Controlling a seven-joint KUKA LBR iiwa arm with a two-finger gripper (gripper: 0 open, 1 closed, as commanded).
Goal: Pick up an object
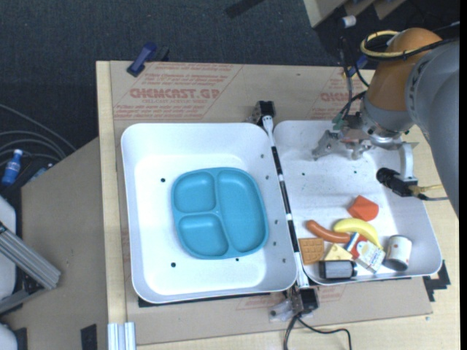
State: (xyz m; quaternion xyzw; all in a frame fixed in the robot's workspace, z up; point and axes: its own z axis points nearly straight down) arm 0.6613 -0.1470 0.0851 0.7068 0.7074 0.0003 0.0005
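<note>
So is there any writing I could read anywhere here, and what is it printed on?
"CHEMCAST GP": red print on the brown board under the bins, above the left bin; the last letters are faint.
A second red print on the same board, above the right bin: cut off by the bin and the arm, unreadable.
Small box in the right bin's pile: coloured markings, too small to read.

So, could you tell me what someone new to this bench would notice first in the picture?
Probably the blue divided plate, alone in the middle of the left bin. Next, the small heap of toy food in the near corner of the right bin: a banana, a sausage and an orange piece among it. The gripper hangs over that bin's far end, away from the heap.
</note>
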